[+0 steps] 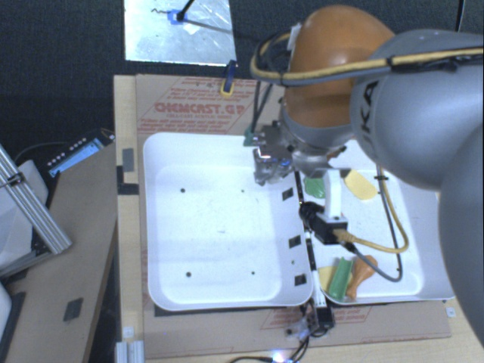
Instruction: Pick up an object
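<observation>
My gripper (267, 166) hangs over the far right part of the left white bin (189, 225), close to the divider between the bins; nothing shows beneath it. In the right bin (401, 233) a flat yellow piece (361, 185) lies near the far side, with a green piece (314, 187) just left of it, partly hidden by the wrist. At the near end of that bin a green ridged object (341, 276) lies between a small yellow piece (326, 278) and an orange object (364, 270).
The big grey arm with its orange band (333, 66) covers the far and right parts of the right bin. Both bins rest on a cardboard sheet (193, 108). A metal rail (30, 210) stands off the bench to the left.
</observation>
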`<state>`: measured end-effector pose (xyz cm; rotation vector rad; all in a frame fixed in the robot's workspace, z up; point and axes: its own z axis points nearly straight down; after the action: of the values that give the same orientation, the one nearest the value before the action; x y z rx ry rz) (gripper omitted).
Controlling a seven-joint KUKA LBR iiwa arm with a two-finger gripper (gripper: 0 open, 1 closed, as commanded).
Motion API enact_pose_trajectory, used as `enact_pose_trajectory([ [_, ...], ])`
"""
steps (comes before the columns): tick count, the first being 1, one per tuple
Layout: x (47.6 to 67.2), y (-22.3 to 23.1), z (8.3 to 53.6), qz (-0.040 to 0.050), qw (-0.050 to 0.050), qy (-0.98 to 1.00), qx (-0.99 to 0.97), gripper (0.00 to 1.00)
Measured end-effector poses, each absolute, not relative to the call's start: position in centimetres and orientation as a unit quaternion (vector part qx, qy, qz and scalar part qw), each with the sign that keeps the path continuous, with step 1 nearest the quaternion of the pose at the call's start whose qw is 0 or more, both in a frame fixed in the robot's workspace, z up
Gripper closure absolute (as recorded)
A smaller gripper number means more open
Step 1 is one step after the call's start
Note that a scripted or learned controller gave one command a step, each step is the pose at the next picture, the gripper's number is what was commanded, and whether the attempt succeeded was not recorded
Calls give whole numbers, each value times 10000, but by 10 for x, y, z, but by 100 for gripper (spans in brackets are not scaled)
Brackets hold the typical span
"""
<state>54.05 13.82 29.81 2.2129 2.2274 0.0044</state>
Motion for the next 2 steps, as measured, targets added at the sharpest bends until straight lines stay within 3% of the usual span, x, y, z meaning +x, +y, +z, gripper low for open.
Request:
enact_pose_trajectory([
  [1,541,138,309,17,11,7108,7034,100],
  [2,506,191,248,-18,-26,7103,7039,100],
])
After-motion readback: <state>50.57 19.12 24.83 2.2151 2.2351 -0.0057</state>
